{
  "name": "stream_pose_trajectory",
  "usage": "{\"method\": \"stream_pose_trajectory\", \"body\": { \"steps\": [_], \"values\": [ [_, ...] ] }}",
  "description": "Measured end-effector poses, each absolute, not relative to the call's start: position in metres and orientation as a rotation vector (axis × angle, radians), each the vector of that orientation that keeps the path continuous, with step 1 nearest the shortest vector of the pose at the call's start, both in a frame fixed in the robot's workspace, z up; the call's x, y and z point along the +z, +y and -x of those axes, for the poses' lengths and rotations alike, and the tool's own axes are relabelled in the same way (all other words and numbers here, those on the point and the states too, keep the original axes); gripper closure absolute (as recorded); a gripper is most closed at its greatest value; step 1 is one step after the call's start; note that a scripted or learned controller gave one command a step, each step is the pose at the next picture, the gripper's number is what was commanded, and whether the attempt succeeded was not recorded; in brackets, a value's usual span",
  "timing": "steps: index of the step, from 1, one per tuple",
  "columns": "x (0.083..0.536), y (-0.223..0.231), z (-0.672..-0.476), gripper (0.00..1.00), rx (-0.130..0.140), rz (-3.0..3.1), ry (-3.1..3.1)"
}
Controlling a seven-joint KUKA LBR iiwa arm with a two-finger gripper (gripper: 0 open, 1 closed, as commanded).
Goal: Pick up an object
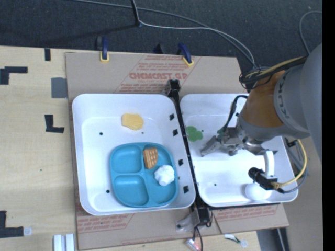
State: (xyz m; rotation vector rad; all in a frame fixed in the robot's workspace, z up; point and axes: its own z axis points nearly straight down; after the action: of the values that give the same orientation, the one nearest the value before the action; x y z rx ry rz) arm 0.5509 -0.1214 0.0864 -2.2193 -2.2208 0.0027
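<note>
The claw (208,147) hung low in the right bin (220,192), with its two grey fingers spread apart and nothing between them, so it was open and held nothing. The tips pointed left, toward a small green thing (194,134) that lay on the bin floor just beside them, up against the wall where the two bins meet. That green thing looked like the one to pick up, and it was a bit above the tips, not between them. This is where it could go wrong, I think. If the claw shut where it was, it could close on air. If it slid over, one finger could push the green thing into the wall, or bump the wall itself. The green thing also looked flat and soft, so it could slip out. Behind the claw, the grey arm (272,109) with its orange band reached in from the right, and its cables hung close to a white round thing (255,191) near the bottom corner of the right bin. A swing of the arm could knock that. Well apart, in the left bin (86,140), sat a blue tray (131,184) with a brown waffle piece (151,157) and a white lump (164,175) in it, and a yellow piece (132,121) lay on the bin floor above the tray.
</note>
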Motion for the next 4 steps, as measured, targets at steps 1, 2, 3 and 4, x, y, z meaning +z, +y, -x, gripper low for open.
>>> {"method": "stream_pose_trajectory", "body": {
  "steps": [1, 2, 3, 4],
  "values": [
    [0.099, -0.122, -0.552, 1.0, 0.0, 2.221, -2.222],
    [0.157, -0.129, -0.549, 1.0, -0.004, 2.224, -2.224],
    [0.218, -0.131, -0.545, 1.0, -0.005, 2.224, -2.225],
    [0.269, -0.132, -0.536, 1.0, -0.004, 2.224, -2.224]
  ]
}}
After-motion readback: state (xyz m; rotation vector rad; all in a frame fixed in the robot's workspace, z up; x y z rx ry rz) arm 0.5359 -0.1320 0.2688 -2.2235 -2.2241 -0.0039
